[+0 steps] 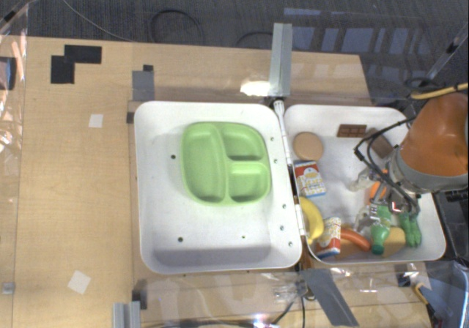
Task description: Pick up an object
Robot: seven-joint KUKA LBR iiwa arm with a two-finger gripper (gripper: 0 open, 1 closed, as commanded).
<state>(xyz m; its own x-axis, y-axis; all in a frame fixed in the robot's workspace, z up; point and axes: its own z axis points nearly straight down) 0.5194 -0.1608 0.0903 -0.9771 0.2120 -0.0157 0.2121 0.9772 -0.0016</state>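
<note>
The right bin [333,116] holds several small toy foods. A round brown cookie [308,146] and a dark chocolate bar [352,130] lie near its back. A small carton [311,180] and a banana [313,218] sit along its left wall. At the front lie a small bottle [331,237], an orange carrot [357,239], a green vegetable [381,237] and another green piece [412,232]. My gripper [379,206] hangs low over the front right pile, just above the green vegetable. The wrist and cables hide what is under it.
The left bin [157,173] holds a green divided plate [223,162]. The arm's orange band [440,136] covers the right bin's right side. A metal post [281,56] stands behind the wall between the bins.
</note>
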